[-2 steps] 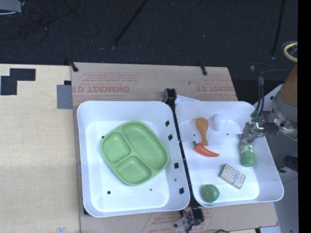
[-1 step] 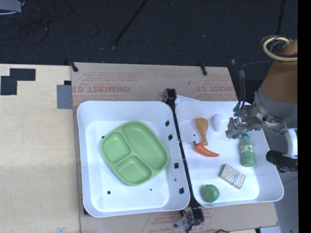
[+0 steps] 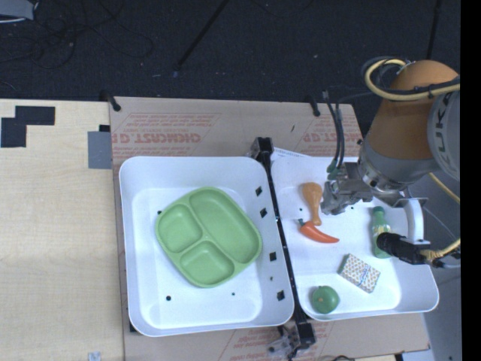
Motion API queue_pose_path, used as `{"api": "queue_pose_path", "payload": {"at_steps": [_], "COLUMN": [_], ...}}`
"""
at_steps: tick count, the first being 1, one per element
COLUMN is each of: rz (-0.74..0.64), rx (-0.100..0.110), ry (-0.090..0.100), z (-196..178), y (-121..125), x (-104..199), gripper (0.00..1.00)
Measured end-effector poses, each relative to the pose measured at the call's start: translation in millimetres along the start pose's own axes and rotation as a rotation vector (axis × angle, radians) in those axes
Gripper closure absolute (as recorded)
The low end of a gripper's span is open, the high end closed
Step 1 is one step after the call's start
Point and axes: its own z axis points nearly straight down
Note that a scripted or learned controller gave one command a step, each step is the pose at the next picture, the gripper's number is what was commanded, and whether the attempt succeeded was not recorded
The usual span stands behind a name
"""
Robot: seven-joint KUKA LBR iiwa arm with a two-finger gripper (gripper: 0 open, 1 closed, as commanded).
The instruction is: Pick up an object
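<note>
My gripper (image 3: pixel 336 196) hangs low over the right bin (image 3: pixel 421 295), at its upper middle. Just left of it lies a tan drumstick-shaped toy (image 3: pixel 312 200), close to the gripper; whether they touch is unclear. Below that lies an orange-red pepper (image 3: pixel 320 235). A green bottle (image 3: pixel 379 230) lies to the right, under the arm's wrist. A small patterned box (image 3: pixel 359 272) sits lower right. A green apple (image 3: pixel 325 299) rests at the bin's front edge.
The left bin (image 3: pixel 139 277) bears a green divided plate (image 3: pixel 207 235). A black divider (image 3: pixel 274 232) runs between the bins. Black cables (image 3: pixel 409 250) hang from the arm over the right bin's right side. Cardboard (image 3: pixel 188 130) lies under both bins.
</note>
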Motion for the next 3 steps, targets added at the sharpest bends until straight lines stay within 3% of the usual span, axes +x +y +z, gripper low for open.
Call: {"api": "queue_pose_path", "payload": {"at_steps": [3], "rz": [0.000], "rx": [-0.002], "ry": [-0.001], "z": [-3.1], "y": [42.0], "x": [156.7], "gripper": [1.00]}}
